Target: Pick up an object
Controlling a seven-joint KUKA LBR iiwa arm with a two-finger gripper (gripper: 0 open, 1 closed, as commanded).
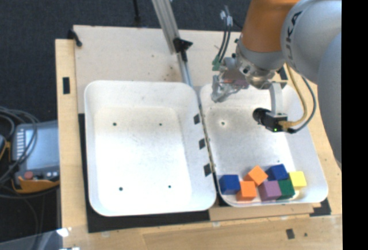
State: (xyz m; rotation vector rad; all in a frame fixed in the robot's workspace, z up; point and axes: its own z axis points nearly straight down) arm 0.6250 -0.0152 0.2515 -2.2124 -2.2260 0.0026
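Coloured blocks (265,183) are what I am after: blue, orange, purple, green and yellow cubes bunched against the near wall of the right bin (241,128), well apart from my hand (221,92) and below it in the picture. My hand hangs over the far corner of that same bin, close to the divide with the left bin (144,145); nothing sits between its tips, though I cannot tell how wide it stands. I judge this the approach step, no grasp begun. Next I need to carry my hand across to the cluster and descend on an outer cube, perhaps the blue block (229,183), which has room beside it.
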